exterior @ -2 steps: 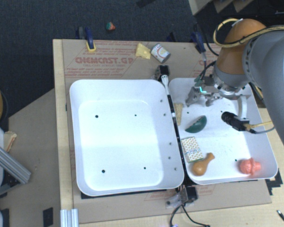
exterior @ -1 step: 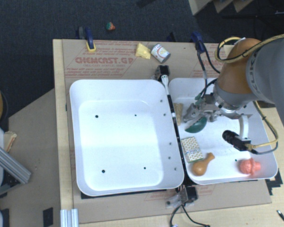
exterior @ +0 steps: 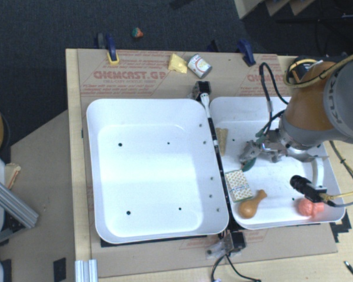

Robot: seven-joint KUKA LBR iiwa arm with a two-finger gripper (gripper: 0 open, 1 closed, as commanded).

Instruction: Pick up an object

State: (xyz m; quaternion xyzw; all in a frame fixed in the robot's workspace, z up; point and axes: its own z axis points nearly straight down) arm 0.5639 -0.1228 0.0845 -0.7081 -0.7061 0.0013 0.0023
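My gripper [exterior: 248, 158] hangs over the middle of the right bin [exterior: 247, 111], pointing left, open with nothing between its fingers. Below it, by the bin's left wall, lies a patterned square pad [exterior: 237, 185]. An orange-brown drumstick-shaped toy [exterior: 252, 203] rests at the front edge, just below the pad. A pink lump [exterior: 309, 208] sits in the front right corner. A tan wedge [exterior: 222, 138] leans against the left wall, up and to the left of the gripper.
The left bin [exterior: 100, 157] stands beside the right one, joined along a black seam. On the cardboard behind the bins lie a yellow piece [exterior: 177, 63] and a small grey-white box [exterior: 199, 66]. Blue clamps [exterior: 111, 46] grip the board's far edge.
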